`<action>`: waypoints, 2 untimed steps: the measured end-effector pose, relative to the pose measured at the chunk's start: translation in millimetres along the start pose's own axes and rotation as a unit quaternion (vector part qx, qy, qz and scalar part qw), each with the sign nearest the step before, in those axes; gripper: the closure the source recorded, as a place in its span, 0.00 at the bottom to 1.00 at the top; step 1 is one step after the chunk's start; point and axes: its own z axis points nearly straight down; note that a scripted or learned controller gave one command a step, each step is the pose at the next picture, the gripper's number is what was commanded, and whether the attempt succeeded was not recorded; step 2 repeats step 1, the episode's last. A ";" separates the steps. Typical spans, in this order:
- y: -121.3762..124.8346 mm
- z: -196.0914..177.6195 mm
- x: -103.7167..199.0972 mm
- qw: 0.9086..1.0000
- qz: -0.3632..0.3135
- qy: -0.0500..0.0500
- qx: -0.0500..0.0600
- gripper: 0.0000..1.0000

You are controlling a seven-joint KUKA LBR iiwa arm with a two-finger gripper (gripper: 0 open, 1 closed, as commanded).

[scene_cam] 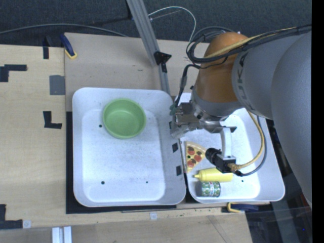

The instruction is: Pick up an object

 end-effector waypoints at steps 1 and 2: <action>-13.7 7.3 55.3 1.000 0.000 0.000 0.001 1.00; -13.7 7.3 55.3 1.000 0.000 0.000 0.001 1.00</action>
